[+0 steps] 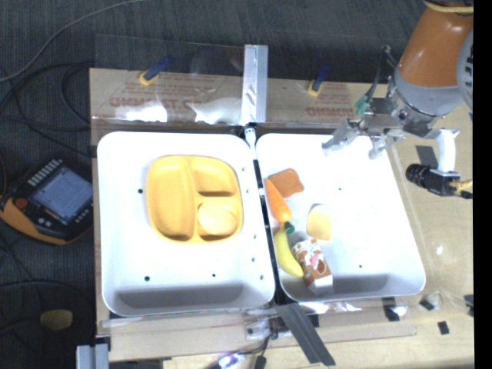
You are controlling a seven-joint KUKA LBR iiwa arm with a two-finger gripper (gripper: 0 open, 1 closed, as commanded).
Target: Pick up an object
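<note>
Open jaws (355,144) above right bin (384,229)

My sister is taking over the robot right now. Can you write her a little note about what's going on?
Pincer: open, holding nothing, up over the far edge of the right bin.
Toys in the right bin: toast, carrot, egg, banana, small carton, all bunched by the left wall.
Left bin: yellow divided plate.
Done: nothing picked yet.
Left: go down and grab one toy.

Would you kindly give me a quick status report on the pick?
Tool open, over right bin's far edge, holding nothing. Carrot, banana, egg untouched, clustered by the bin's left wall. Nothing in the way.
</note>
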